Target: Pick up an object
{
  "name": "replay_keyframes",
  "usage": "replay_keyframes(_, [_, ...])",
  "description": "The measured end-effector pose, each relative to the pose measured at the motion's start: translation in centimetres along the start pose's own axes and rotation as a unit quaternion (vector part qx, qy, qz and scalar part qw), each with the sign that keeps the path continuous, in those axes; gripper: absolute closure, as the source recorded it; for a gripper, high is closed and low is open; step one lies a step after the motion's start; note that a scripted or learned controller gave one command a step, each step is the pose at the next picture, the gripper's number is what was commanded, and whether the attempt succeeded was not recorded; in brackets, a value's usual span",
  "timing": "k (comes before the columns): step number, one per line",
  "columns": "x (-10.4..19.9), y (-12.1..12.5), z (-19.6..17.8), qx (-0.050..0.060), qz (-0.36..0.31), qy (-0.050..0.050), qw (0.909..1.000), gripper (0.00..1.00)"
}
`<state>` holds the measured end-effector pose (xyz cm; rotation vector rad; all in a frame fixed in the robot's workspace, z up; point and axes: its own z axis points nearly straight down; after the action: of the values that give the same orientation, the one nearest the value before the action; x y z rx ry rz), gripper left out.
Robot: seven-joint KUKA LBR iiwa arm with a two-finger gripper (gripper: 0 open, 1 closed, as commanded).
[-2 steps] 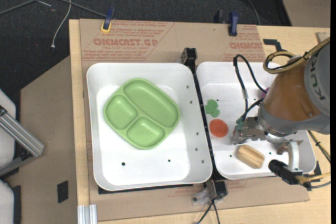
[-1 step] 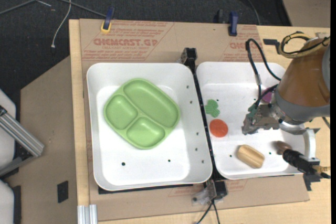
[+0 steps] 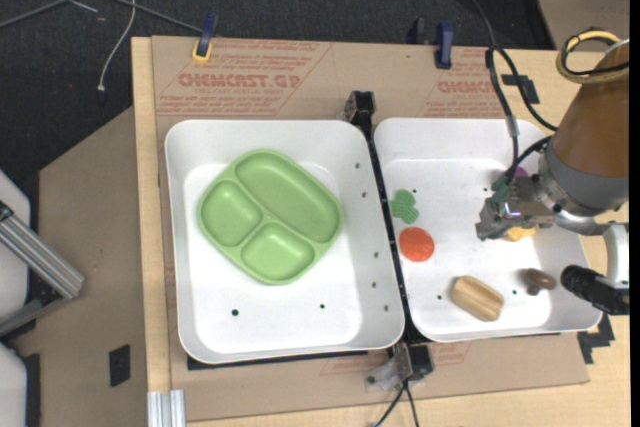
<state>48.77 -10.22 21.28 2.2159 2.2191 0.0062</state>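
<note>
Two shallow white bins sit side by side on my bench, and I read them from the left. Left white bin (image 3: pixel 190 245) carries a pale green plastic plate with three compartments (image 3: pixel 270 215), lying flat and slightly turned, roughly in the bin's upper middle. A black clip (image 3: pixel 359 105) sits at the top of the seam where the two bins meet.

Right white bin (image 3: pixel 450 155) holds the loose pieces. Just past the seam I see a small dark green leafy toy (image 3: pixel 404 206), and right below it, near but apart, a round orange-red ball-like object (image 3: pixel 417 244). Further right and lower lies a tan, bread-roll-shaped object (image 3: pixel 476 298), resting at a slant on the bin floor. Beyond that, near the bin's right wall, is a small brown lump (image 3: pixel 538 281).

My gripper (image 3: pixel 505 217) hangs low over the right half of this bin, above the roll and left of the brown lump. A small yellow object (image 3: pixel 520 233) shows just under its tip, partly hidden by the metal. I cannot tell from here how the pincer stands, nor whether it touches the yellow piece. The grey arm with its orange band (image 3: pixel 598 130) comes in from the right edge.
</note>
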Motion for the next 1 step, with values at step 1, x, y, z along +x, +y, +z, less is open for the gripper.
replay_keyframes(1, [3.84,2.65,0.28,0.002,-0.001,0.001,1.0000,1.00])
